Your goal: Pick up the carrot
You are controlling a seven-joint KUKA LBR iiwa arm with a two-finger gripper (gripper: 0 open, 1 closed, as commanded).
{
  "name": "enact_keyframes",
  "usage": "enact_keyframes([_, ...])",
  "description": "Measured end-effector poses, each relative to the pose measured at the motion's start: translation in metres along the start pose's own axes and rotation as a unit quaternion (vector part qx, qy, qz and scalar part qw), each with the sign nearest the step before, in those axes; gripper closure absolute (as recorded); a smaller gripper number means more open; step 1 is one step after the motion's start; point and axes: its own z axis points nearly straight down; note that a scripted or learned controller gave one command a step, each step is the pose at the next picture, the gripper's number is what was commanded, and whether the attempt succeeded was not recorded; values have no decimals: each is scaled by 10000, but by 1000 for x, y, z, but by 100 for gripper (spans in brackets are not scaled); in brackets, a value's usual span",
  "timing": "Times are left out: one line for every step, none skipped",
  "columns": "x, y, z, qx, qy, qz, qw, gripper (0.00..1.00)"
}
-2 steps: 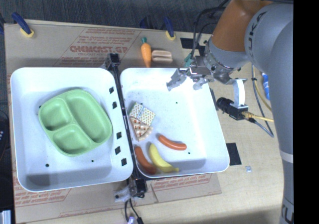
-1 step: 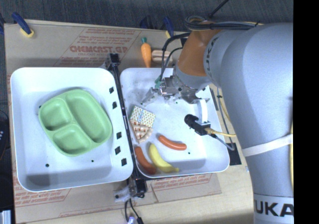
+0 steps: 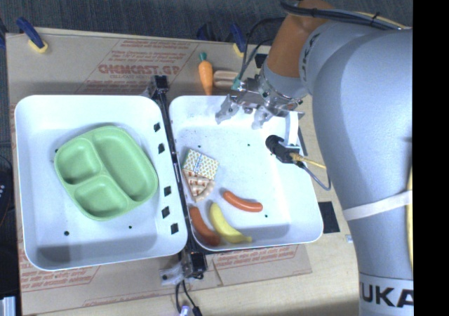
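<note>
The carrot, orange with a green top, lies on the cardboard just beyond the far rim of the right bin, outside both bins. My gripper hangs over the far part of the right bin, a little to the right of the carrot and nearer to the camera. Its two fingers are spread open with nothing between them.
In the right bin lie a checked waffle piece, an orange sausage, a banana and a brown sausage. The left bin holds a green divided plate. A pale wooden piece sits next to the carrot.
</note>
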Motion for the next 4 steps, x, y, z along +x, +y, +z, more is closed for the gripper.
enact_keyframes([-49, 9, 49, 4, 3, 1267, 9919, 0])
enact_keyframes([-47, 9, 39, 19, 8, 1234, 9924, 100])
enact_keyframes([-26, -65, 50, 15, 8, 32, 10000, 100])
enact_keyframes([1, -126, -21, 16, 8, 694, 9976, 100])
